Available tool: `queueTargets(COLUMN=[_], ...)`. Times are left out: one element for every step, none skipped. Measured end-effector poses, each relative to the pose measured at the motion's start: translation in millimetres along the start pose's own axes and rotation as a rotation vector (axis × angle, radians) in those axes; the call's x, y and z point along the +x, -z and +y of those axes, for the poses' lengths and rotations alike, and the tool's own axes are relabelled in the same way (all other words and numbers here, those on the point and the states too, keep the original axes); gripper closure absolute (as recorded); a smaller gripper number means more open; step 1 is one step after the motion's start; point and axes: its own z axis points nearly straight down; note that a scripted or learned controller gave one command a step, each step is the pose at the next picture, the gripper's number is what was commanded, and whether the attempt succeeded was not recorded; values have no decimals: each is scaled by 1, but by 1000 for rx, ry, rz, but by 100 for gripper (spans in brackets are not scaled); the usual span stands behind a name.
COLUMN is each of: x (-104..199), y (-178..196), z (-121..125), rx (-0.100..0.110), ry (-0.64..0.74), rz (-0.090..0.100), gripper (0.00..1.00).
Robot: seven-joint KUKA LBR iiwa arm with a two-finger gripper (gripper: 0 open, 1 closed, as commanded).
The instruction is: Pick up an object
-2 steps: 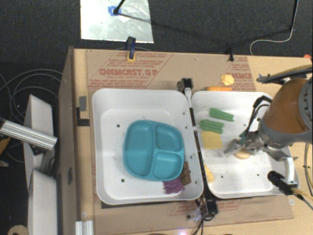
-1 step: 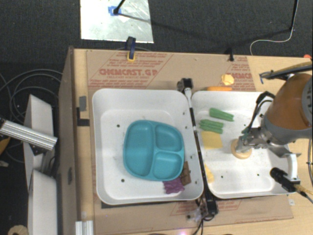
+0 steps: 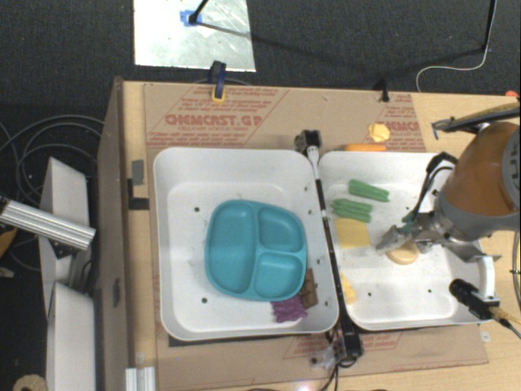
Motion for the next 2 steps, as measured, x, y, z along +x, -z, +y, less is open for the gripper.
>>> queueTargets(x=[-39, -37], y=[-28, -16], z=[3, 5], rx=[2, -1], ry=[-3, 0], rz=[-3, -1], gripper=[0, 100])
